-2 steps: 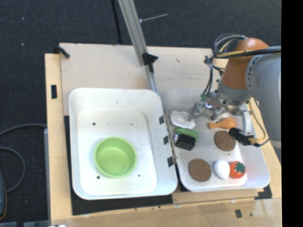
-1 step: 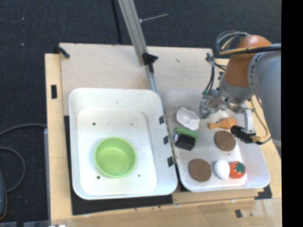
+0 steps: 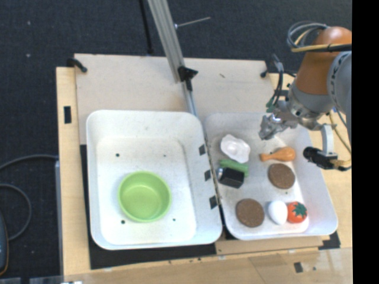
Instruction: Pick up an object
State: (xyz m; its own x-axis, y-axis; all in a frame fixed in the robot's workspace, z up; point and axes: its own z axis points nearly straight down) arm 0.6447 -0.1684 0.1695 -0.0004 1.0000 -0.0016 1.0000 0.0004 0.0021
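Note:
My gripper hangs over the back of the right bin, above and a little left of an orange drumstick-shaped toy. Nothing shows between its fingers. Below the drumstick lies a brown disc. Along the bin's front edge sit a second brown disc, a white egg and a red strawberry. Toward the bin's left side rest a white crumpled piece and a green and black block.
The left bin holds a green bowl. A metal pole slants up from between the bins at the back. A black clamp part of the arm sticks out over the right bin's right edge.

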